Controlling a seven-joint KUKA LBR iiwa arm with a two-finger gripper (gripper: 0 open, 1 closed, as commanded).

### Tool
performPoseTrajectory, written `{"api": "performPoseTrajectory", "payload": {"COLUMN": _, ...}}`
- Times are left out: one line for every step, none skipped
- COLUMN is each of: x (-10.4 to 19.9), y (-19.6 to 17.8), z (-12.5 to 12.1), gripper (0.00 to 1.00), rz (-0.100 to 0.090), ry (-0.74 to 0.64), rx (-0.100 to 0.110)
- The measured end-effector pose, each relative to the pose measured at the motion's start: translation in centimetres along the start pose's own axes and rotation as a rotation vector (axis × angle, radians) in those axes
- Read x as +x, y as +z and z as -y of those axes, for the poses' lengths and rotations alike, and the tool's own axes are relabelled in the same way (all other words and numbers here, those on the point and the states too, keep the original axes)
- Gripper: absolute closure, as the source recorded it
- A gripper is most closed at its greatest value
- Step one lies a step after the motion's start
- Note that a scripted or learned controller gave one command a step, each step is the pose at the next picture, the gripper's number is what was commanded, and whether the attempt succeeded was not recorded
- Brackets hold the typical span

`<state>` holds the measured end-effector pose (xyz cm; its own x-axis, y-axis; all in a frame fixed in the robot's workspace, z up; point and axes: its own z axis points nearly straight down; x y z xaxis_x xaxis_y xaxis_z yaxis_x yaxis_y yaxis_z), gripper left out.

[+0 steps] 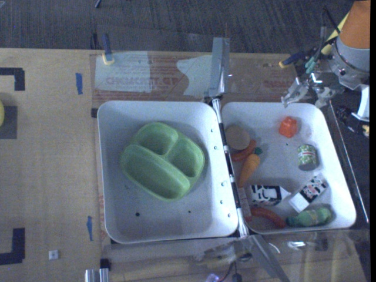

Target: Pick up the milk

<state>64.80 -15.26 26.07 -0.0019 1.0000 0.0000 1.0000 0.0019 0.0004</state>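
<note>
My end effector [305,91] hovers above the right bin's [336,157] far rim, its state impossible to tell. The milk [309,192] lies near the bin's front, crowded by a second cow-patterned carton [267,194] and green bottle [311,217]; I could snag either.

The arm [355,34] reaches in at the upper right corner of the camera view, its orange band uppermost and the grey wrist section just below it. It points down and toward the left, ending in the gripper [305,90], a tangle of pale metal parts with thin cables running along them. The gripper hangs up by the far right corner of the scene, with nothing seen in it.
</note>
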Motion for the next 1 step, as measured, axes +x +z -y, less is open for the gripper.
{"api": "performPoseTrajectory", "payload": {"x": -5.34, "y": -1.48, "z": 0.4, "gripper": 0.0, "rz": 0.003, "ry": -0.177, "rx": -0.005}}
